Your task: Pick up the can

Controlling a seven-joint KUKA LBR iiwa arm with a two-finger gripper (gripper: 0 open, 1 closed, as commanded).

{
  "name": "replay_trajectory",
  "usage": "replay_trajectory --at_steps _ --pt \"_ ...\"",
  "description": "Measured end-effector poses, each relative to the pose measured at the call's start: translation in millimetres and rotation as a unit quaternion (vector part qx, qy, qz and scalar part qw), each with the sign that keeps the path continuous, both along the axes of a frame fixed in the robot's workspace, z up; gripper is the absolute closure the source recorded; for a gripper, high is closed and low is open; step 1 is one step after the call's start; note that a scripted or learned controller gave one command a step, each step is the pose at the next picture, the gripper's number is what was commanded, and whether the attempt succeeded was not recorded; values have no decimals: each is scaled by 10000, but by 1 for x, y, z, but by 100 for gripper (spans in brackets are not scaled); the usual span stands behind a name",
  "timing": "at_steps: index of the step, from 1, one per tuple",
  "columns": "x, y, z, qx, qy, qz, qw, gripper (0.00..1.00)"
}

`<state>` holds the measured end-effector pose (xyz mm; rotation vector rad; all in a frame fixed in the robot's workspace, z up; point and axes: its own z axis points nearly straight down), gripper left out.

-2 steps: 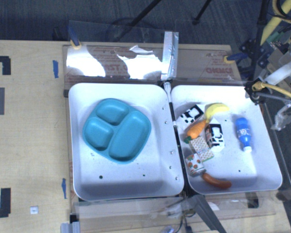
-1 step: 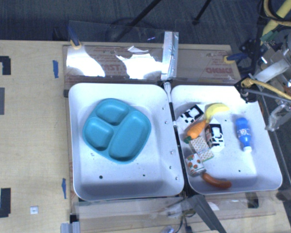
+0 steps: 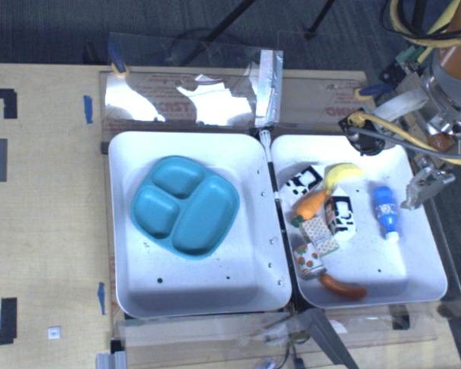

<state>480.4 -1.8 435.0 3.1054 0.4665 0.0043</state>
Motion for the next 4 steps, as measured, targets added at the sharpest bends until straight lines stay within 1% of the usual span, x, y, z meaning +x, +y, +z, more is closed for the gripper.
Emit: replay_trajectory --at_steps 1,2,3,4 --pt "1 0 9 -7 -1 -3 10000 100" --pt "1 1 10 -8 0 -2 10000 0" --pt "5 -33 -1 8 44 690 9976 0" --pt "-1 1 0 6 40 539 9985 0"
